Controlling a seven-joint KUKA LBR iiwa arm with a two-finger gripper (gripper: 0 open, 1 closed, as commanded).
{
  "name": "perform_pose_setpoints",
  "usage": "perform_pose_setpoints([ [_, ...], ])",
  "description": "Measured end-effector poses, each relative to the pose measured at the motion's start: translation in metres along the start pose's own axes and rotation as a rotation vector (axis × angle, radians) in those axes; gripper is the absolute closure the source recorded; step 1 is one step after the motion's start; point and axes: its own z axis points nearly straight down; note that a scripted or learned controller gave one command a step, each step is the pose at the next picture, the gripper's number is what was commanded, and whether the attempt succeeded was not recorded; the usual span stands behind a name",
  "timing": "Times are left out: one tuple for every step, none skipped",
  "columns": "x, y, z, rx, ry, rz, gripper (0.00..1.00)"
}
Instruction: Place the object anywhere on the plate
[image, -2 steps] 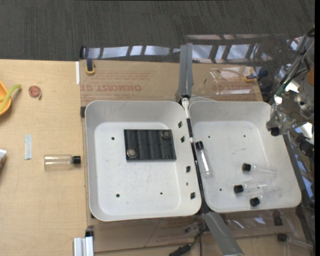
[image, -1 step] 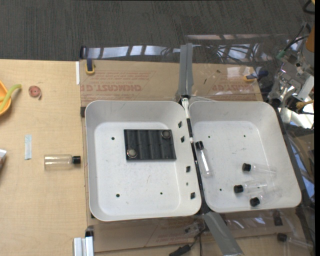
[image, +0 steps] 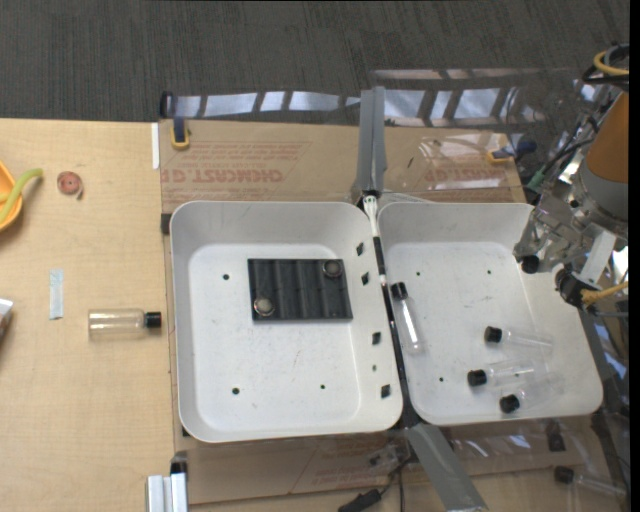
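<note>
Four clear vials (image: 508, 341) with black caps lie in the right bin (image: 440, 400); none is gripped. The dark plate (image: 299, 290) sits in the left bin (image: 200, 380). The end effector (image: 545, 255) is parked at the right bin's edge, its state indiscernible. A pick is judged the next step.

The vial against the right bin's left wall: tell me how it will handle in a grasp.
The clear vial lies on its side, so a push would probably roll it. It looks see-through and smooth, so likely light and slippery. Its nearness to the right bin's wall may crowd a finger.
</note>
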Motion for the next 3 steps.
perform_pose_setpoints([
  [-0.005,0.071,-0.142,-0.003,0.000,-0.011,1.00],
  [0.014,-0.018,-0.058,0.002,-0.001,0.101,1.00],
  [0.037,-0.120,0.020,0.002,0.000,0.228,1.00],
])
